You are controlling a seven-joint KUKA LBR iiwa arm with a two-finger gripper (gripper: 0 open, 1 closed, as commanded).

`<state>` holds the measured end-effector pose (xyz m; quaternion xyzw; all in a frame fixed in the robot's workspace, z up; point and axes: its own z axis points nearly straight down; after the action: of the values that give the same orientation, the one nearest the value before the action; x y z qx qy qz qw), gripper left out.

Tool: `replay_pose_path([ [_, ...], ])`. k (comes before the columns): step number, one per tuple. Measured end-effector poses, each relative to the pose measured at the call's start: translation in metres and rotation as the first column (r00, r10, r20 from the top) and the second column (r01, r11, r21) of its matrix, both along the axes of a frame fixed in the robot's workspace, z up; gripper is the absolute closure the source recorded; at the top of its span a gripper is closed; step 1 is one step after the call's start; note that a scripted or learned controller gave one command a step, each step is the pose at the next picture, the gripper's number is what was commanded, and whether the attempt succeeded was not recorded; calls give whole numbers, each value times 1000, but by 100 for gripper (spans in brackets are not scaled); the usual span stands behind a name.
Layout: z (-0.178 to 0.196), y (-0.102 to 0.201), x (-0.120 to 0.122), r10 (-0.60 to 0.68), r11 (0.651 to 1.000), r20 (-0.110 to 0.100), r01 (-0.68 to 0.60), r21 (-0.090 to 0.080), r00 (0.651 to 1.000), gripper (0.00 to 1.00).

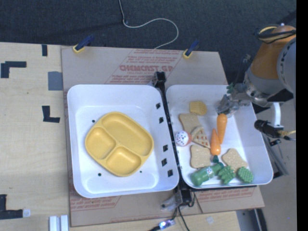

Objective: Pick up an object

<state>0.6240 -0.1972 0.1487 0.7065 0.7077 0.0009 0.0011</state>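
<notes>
Camera view: left shallow white bin (79, 129) carries a yellow three-compartment plastic tray (119, 143) at its middle — right shallow white bin (257, 143) holds toy food. Two-finger gripper (225, 107) near that bin's far right edge grasps an orange toy carrot (221, 125) by its top.

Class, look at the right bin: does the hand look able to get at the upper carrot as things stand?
Probably yes. The hand sits right above the top end of the upper carrot, in the right bin. Nothing lies on that carrot, though a second carrot touches its lower end.
</notes>
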Motion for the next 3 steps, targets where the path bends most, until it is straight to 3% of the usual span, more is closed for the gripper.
replay_pose_path([
  [1, 53, -8, 7, 0, 1000, 1, 0, -1, 1000, 100],
  [2, 77, -7, 8, 0, 1000, -2, 0, 0, 1000, 100],
  [3, 66, 42, -10, 2, 1000, -6, -2, 1, 1000, 100],
])
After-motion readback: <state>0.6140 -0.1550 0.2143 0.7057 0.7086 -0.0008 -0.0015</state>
